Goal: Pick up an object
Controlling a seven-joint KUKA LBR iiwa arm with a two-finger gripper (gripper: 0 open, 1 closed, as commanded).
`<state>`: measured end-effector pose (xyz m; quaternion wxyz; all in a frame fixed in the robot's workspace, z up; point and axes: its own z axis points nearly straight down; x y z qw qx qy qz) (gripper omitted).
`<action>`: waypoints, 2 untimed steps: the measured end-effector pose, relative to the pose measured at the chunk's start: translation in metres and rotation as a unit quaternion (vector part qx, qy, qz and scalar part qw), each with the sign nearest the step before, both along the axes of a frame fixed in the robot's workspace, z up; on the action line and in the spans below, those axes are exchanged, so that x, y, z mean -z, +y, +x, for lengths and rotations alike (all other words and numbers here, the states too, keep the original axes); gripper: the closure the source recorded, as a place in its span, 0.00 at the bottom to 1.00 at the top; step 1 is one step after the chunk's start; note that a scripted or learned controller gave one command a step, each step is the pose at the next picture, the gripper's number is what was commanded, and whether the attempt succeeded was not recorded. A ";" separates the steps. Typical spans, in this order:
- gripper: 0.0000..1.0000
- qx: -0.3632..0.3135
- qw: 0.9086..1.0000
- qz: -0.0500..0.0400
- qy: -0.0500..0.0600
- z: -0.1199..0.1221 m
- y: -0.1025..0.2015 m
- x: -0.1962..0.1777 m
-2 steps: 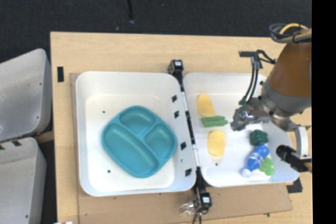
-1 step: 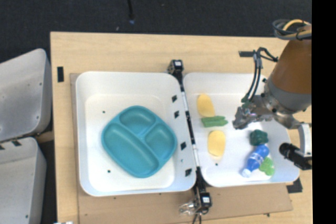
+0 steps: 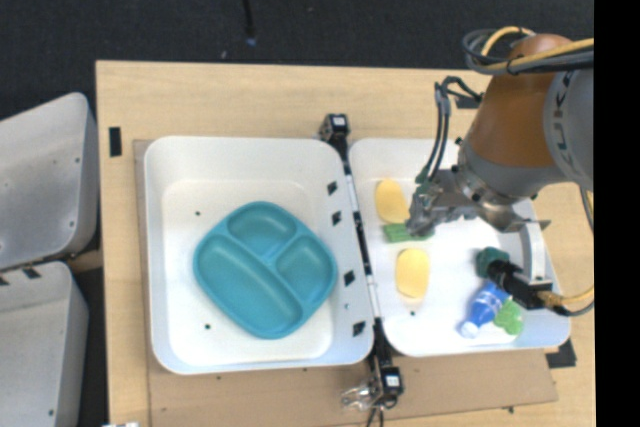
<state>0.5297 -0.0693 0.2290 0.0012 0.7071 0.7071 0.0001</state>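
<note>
Pincer [image 3: 418, 218] sits low over green piece [image 3: 398, 233], between 2 yellow lumps [image 3: 391, 200]; grip state unclear. Center on green piece before closing, avoid lumps.

The arm [image 3: 520, 135] is a thick rounded body, grey on its outer shell at the far side, with a broad orange band wrapping the segment above the wrist — the orange shades to a duller brown lower down. Black cables loop over its top, one with a yellowish stretch, and a thin black cable runs down its side toward the gripper [image 3: 425, 210]. Just above the gripper the wrist narrows into a grey collar. The gripper itself is a small dark grey metal assembly — its details too blurred to make out
</note>
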 end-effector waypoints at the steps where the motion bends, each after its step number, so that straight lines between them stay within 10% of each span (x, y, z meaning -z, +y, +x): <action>1: 1.00 -0.001 1.000 0.001 0.000 0.007 0.043 -0.004; 2: 1.00 -0.001 1.000 0.001 0.000 0.025 0.084 -0.015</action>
